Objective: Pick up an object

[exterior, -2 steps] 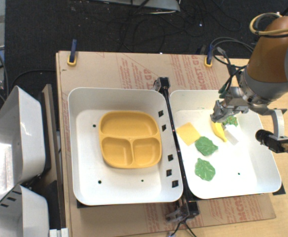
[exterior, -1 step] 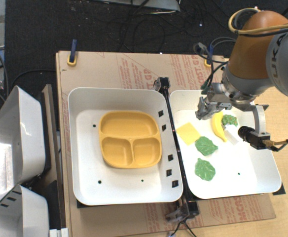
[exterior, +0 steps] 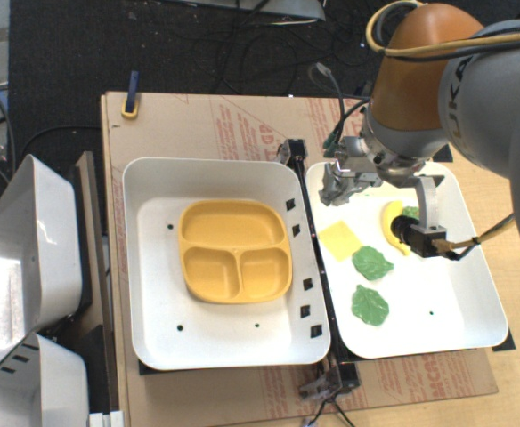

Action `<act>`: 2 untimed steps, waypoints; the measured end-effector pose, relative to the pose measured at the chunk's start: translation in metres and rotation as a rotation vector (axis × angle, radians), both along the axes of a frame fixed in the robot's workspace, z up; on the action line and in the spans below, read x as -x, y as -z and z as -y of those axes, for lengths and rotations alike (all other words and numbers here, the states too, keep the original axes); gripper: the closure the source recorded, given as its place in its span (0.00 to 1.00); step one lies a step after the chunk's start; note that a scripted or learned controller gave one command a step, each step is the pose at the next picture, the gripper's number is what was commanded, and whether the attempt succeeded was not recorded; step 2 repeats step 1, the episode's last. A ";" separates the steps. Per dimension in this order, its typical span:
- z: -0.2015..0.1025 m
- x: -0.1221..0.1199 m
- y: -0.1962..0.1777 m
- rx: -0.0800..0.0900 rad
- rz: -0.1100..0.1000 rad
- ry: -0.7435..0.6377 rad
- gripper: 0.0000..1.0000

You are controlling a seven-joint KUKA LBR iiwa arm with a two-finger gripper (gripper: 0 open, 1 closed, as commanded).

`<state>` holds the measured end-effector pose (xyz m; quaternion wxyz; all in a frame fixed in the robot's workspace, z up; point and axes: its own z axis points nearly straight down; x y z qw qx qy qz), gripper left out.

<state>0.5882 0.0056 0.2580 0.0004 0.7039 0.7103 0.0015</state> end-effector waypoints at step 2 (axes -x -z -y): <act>-0.043 -0.020 0.006 0.001 -0.001 0.002 1.00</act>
